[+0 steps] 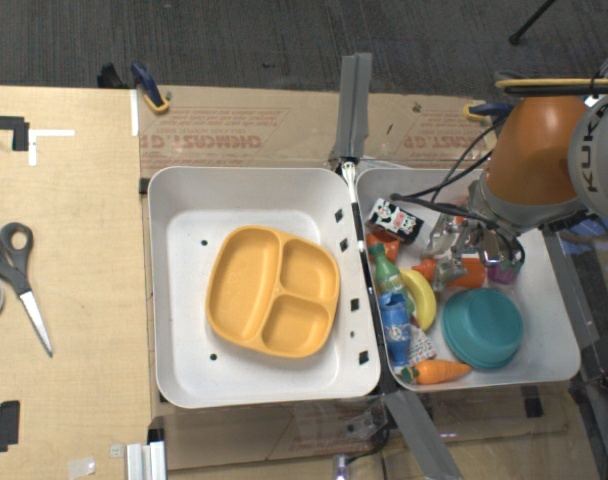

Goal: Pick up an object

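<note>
The right bin (546,298) holds a teal bowl (484,328), a yellow banana (420,296), a blue bottle (395,323), a green bottle (385,271), an orange carrot (439,371) and a black-and-white spotted item (394,219). My gripper (452,256) hangs low over the middle of this bin, just above the bowl and right of the banana. An orange piece (471,274) and a purple piece (502,271) lie right beside it. The wrist hides what is directly under the gripper.
The left bin (179,268) carries a yellow divided plate (274,291). Scissors (19,278) lie on the bench at far left. A grey divider bar (352,108) runs between the bins at the back.
</note>
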